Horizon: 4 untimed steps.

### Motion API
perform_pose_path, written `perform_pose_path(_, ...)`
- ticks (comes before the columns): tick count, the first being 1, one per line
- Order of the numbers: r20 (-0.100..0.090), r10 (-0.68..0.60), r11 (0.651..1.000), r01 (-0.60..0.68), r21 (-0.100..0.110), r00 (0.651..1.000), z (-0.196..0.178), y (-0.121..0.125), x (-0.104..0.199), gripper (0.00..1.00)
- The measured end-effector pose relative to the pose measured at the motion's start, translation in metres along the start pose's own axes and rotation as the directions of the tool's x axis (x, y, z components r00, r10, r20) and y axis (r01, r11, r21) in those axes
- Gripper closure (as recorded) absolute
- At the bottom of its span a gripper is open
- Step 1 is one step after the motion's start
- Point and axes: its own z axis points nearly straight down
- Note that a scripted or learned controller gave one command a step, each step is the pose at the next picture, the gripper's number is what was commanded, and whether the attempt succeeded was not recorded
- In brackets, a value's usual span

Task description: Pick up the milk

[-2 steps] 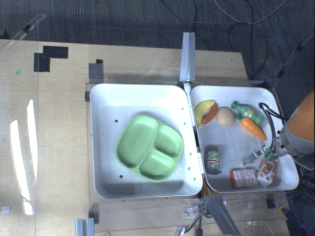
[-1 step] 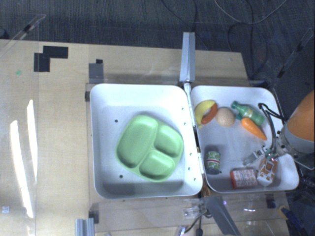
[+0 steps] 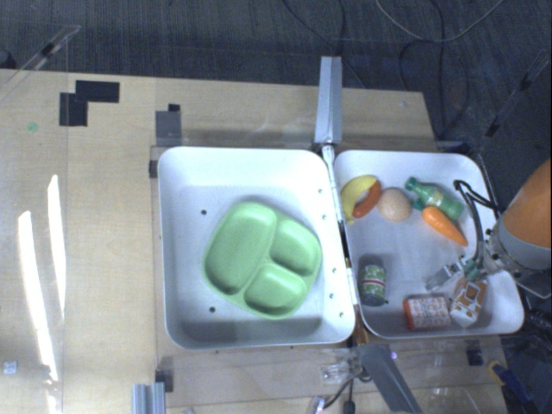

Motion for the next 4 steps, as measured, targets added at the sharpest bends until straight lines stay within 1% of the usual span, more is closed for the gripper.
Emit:
perform_pose_path(2,-0.001,0.07,0.998,-0.07,0.001,0.998,0.0003,-0.0004,0.0,0.0)
perform_pose_path(4,-0.001,0.089,0.996,-0.089,0.0,0.996,0.0003,-0.0004,-0.0001,0.0)
